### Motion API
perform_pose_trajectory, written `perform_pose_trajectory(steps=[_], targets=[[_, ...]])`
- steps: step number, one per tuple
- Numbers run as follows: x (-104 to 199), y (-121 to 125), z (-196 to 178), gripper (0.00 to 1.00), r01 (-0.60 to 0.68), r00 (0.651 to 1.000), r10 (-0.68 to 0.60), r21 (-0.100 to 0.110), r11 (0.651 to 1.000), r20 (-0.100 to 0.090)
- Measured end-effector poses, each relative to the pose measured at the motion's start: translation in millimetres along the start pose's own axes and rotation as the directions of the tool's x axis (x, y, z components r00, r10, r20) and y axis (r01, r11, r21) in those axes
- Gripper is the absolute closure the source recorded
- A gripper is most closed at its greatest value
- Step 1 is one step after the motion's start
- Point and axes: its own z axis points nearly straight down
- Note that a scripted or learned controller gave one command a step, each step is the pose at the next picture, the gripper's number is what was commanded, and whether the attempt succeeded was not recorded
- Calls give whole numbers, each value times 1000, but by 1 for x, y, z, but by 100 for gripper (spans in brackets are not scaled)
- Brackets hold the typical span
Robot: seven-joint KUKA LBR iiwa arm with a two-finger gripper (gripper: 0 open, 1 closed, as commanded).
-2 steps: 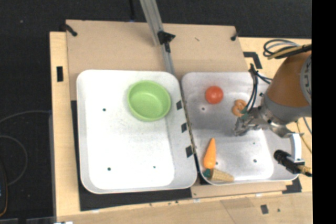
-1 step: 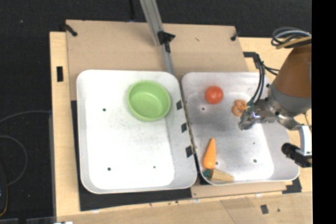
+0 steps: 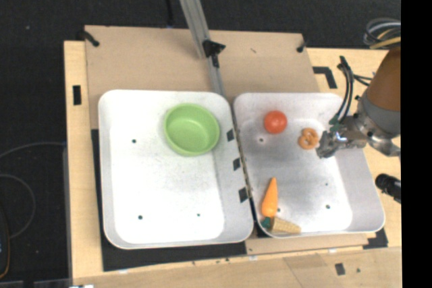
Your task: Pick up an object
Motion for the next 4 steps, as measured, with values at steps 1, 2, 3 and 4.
perform_pose_trajectory(steps=[1, 2, 3, 4], targets=[[-2, 2, -50, 100, 1, 1000, -1, -1, 1000, 1], [49, -1, -56, 100, 1, 1000, -1, 5, 1000, -3], [103, -7, -56, 100, 4, 1000, -4, 6, 1000, -4], [161, 5, -47, 100, 5, 1000, -5, 7, 1000, -3]])
